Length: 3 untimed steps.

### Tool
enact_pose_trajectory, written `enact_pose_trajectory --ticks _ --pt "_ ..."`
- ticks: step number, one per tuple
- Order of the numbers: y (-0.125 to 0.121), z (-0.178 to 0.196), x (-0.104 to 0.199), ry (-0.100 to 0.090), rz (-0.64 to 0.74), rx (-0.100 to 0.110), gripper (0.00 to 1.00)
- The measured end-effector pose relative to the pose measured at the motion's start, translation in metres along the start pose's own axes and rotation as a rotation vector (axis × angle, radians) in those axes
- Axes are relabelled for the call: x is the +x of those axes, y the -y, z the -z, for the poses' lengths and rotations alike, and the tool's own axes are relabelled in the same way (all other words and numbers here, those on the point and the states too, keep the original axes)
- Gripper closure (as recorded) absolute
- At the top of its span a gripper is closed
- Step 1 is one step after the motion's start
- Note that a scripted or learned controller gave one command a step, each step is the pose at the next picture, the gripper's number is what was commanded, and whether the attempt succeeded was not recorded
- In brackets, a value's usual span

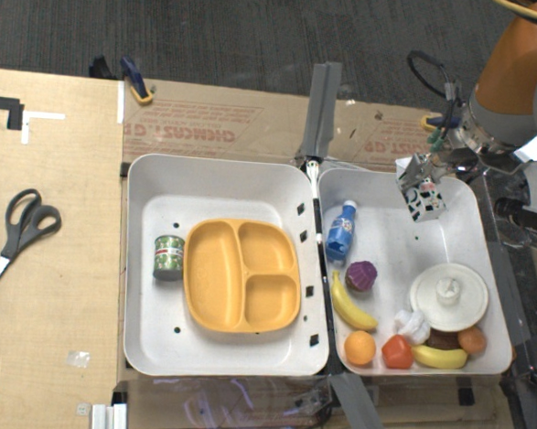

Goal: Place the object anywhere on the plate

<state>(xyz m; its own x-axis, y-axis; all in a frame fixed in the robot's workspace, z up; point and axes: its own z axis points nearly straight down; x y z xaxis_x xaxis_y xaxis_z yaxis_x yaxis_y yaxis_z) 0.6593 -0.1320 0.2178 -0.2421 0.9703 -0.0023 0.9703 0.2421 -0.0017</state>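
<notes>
A yellow three-compartment plate [242, 275] lies in the middle of the left bin [141, 338], with nothing on it. My gripper [422, 194] hangs over the upper part of the right bin [487, 233], to the right of a blue bottle [341, 231]. The bottle lies along the bin's left wall. Below it sit a purple fruit [361, 275] and a banana [351, 304]. An orange [360, 347], a red piece [397, 352] and a second banana [440, 357] lie along the front of that bin.
A small green can [168, 257] stands just left of the plate in the left bin. A white round lidded dish [449, 297] fills the right bin's lower right. Scissors [18, 234] lie on the bench at the left. A grey divider [320, 112] rises between the bins.
</notes>
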Motion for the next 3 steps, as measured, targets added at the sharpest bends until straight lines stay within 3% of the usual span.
enact_pose_trajectory --ticks 1,2,3 --pt "0.052 -0.018 0.054 -0.002 -0.053 0.001 1.00" --pt "0.060 -0.027 0.141 -0.003 -0.351 0.004 1.00" --pt "0.056 -0.027 0.203 -0.002 -0.283 0.004 1.00"
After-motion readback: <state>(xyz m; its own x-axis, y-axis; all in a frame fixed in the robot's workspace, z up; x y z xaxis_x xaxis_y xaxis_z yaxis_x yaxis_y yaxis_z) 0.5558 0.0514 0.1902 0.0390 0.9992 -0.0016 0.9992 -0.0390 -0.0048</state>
